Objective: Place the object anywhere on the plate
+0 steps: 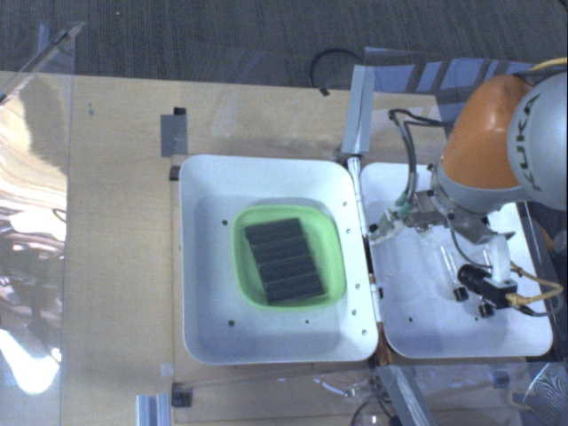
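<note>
The claw [390, 222] hangs over the right bin [426, 327]; I cannot tell if it is released or clenched. The dark ridged block [284, 260] lies already on the green plate [241, 238], so the task seems done.

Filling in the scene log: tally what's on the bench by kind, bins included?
white bins: 2
green plate: 1
dark ribbed block: 1, lying on the plate in the left bin
Total: 4

Left white bin [204, 264] touches right white bin [417, 319] on wooden bench [115, 238].
</note>
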